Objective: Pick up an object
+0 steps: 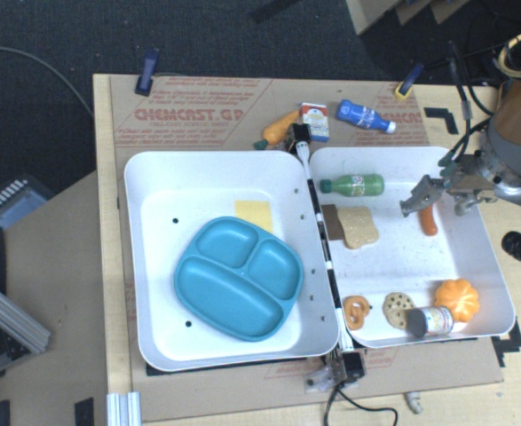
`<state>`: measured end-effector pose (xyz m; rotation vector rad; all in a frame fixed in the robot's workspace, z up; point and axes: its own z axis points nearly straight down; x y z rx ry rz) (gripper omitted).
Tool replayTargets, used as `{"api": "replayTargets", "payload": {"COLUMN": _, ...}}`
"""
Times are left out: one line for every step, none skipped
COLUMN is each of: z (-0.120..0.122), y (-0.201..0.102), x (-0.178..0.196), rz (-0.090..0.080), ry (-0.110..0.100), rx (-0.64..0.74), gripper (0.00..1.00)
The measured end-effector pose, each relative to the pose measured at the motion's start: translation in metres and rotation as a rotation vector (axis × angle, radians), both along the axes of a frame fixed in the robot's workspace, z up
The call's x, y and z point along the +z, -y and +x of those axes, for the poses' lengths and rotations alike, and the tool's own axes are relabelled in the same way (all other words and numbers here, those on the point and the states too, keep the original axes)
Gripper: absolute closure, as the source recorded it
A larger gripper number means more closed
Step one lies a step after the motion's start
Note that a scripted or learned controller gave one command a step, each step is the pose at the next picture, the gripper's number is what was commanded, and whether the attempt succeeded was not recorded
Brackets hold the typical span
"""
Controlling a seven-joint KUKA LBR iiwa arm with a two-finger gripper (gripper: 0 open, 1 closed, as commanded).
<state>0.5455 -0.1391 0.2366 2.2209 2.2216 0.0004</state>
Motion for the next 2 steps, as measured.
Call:
{"api": "replayTargets", "payload": {"z": 0.049, "y": -0.047, "x": -0.152, "rz": 0.001, "ry": 0.001, "rx": 0.001, "gripper": 0.0}}
{"api": "replayTargets", "payload": {"z": 0.05, "y": -0.046, "x": -0.142, "rz": 0.0, "ry": 0.003, "rx": 0.0, "gripper": 1.0}}
